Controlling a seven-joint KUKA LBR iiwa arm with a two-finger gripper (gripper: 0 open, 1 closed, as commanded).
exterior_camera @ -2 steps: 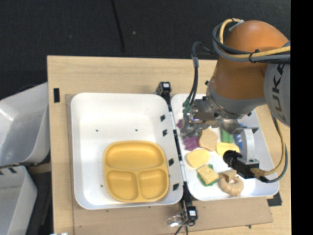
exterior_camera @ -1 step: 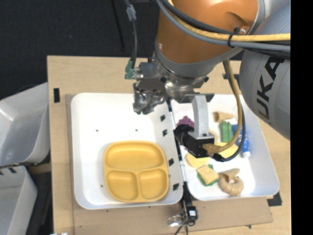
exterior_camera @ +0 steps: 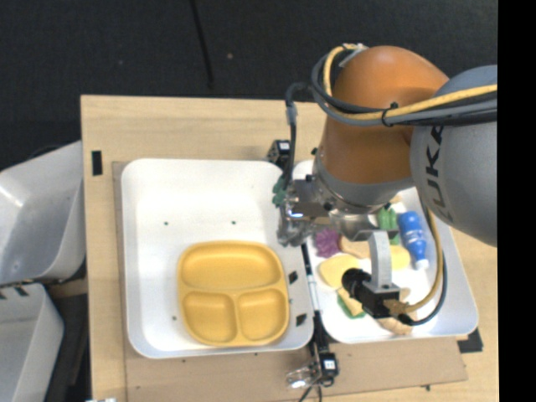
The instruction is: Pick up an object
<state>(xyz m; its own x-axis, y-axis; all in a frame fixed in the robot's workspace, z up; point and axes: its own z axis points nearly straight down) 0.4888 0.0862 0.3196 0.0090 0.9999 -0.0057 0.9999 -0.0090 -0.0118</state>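
Note:
The right bin (exterior_camera: 456, 304) holds a heap of small toys. Among them are a purple piece (exterior_camera: 327, 243), a flat yellow piece (exterior_camera: 334, 269), a blue bottle-like piece (exterior_camera: 411, 229), a green piece (exterior_camera: 387, 219) and another green piece (exterior_camera: 347, 306) near the front. My gripper (exterior_camera: 293, 218) hangs low over the right bin's left edge, just left of the purple piece, and the bulky orange wrist covers much of the heap. I see nothing held in it.
A yellow divided tray (exterior_camera: 234, 292) lies in the front right part of the left bin (exterior_camera: 159, 191). The ridge between the two bins (exterior_camera: 308, 287) runs right under the gripper. The wooden bench (exterior_camera: 167, 124) frames both bins.

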